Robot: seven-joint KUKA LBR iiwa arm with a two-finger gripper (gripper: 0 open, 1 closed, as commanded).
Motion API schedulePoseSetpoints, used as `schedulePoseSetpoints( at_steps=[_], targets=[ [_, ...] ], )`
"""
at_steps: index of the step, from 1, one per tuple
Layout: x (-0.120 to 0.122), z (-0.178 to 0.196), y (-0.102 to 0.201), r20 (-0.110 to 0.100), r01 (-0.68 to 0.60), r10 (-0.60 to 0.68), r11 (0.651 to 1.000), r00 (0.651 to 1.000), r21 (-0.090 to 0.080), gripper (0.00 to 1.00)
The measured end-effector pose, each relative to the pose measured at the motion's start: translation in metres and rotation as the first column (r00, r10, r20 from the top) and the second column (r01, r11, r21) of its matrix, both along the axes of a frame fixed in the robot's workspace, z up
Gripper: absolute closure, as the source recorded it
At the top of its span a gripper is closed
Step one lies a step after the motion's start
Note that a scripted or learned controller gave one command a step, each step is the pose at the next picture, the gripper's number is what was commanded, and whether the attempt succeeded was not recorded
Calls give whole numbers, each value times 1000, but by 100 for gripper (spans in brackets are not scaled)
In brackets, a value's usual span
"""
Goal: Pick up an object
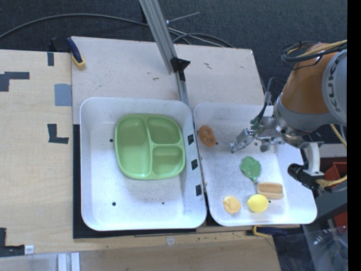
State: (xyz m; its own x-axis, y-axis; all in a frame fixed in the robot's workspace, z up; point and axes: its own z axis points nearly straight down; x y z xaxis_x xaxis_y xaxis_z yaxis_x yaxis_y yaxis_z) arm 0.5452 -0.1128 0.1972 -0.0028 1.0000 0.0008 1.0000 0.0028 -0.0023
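On the grey arm (333,89), at the right edge beside the orange band, you can make out part of a dark maker's name, roughly "KU", cut off by the frame. You find no other readable text, number or label.

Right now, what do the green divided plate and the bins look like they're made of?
The green divided plate looks like moulded plastic: uniform colour, soft sheen, rounded compartment ridges. The two shallow white bins also seem to be plastic, matte and speckled or scuffed, with rounded corners, though thin coated metal can't be ruled out.
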Motion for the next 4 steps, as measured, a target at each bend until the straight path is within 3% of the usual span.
schedulePoseSetpoints(
  at_steps=[1,3,4],
  targets=[
    [0,0,0,0,0,0,1000,1000,0,0],
    [-16,-100,-10,-3,2,-2,1000,1000,-1,0],
    [-14,-106,-11,7,3,-3,1000,1000,-5,0]
  ],
)
